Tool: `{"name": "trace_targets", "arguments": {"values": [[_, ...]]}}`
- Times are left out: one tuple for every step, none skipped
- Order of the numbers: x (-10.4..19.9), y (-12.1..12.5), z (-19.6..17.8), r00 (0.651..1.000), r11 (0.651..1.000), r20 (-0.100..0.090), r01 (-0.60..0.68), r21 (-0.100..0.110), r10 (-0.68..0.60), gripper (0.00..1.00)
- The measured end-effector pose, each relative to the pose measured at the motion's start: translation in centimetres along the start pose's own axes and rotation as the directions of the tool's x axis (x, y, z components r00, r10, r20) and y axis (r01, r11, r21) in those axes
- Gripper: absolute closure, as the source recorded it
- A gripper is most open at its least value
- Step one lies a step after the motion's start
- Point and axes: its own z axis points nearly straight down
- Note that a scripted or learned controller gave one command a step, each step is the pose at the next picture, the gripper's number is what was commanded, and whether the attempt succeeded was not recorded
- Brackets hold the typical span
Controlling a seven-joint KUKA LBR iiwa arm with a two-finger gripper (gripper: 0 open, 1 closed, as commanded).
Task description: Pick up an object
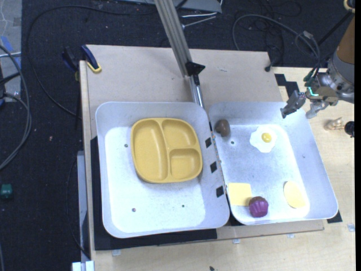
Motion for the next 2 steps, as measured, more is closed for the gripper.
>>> {"name": "trace_targets", "arguments": {"values": [[0.0,0.1,-0.2,1.0,1.0,0.001,0.001,-0.004,-0.001,0.0],[0.5,-0.1,6.2,1.0,1.0,-0.001,0.0,0.002,0.0,0.0]]}}
